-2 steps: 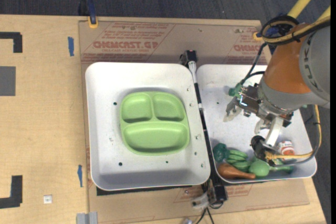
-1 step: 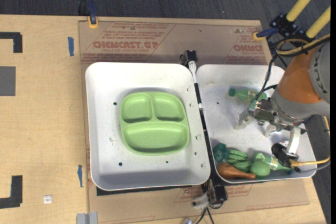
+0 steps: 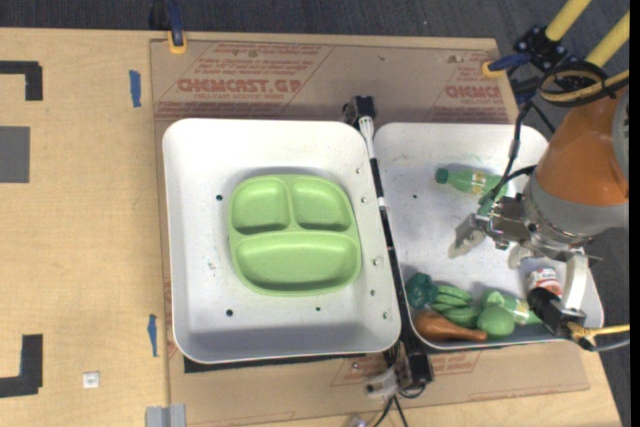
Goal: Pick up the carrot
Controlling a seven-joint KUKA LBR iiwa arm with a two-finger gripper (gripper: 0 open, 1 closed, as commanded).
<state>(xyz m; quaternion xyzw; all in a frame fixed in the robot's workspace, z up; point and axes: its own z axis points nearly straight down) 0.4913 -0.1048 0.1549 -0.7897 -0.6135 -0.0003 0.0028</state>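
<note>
The tool (image 3: 476, 235) hangs over the right bin (image 3: 420, 215). It sits at the end of the grey arm (image 3: 560, 215) with the orange band (image 3: 590, 165). The tool is over a bare white part of the bin floor. I cannot tell if it is open or closed. It is too small and blurry to see.

The carrot (image 3: 448, 325) is lower in the picture than the tool and a little to the tool's left. It lies flat by the near wall of the right bin, well apart from the tool. It is orange and long.

A dark green leafy toy (image 3: 424, 293) is just above the carrot, between the carrot and the tool but more to the left. A light green toy (image 3: 496, 317) lies just to the right of the carrot, almost straight under the tool in the picture. The three toys are bunched close together.

A small green and yellow bottle (image 3: 466, 179) lies on its side higher up than the tool, near it.

The left bin (image 3: 180, 215) is far off to the tool's left. A green plate (image 3: 295, 235) with three parts lies in it.

Both bins sit on brown cardboard (image 3: 300, 75) on the surface (image 3: 80, 215).
</note>
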